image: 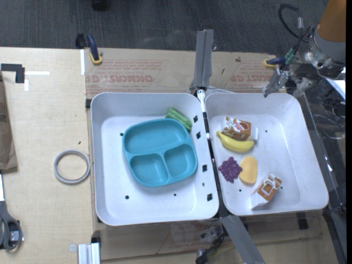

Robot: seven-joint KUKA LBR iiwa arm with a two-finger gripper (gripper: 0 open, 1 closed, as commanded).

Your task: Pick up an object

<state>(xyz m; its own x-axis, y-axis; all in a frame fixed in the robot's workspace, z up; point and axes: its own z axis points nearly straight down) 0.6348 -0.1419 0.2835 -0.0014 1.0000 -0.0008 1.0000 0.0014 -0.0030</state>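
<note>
Hovering above the far right corner of the right shallow white bin [311, 147], the gripper [283, 84] is hanging at the end of the grey arm with the orange band [333, 15], and you are seeing nothing between its fingers. You cannot tell from this slant whether it is standing wide or narrow.

Below the gripper and to its left, inside that same bin, you are looking at a small cluster of toy food. The yellow plastic banana [236, 142] is lying nearest, with an orange-and-white printed snack packet [238, 128] touching its upper side. Further from the gripper, a purple bunch of toy grapes [230, 168] is sitting just beside a pale orange rounded piece [248, 170]. Furthest down, almost straight under the gripper toward the near wall, a second small orange-and-white carton [267, 189] is lying tilted.

Well to the gripper's left, the other shallow white bin [104, 164] is holding a light blue three-compartment plastic tray [159, 152], and a green ridged toy vegetable [179, 118] is peeking out at the tray's far edge.

Far left of the gripper, on the pale wooden counter [38, 125], a grey ring of tape [71, 166] is lying flat.
</note>
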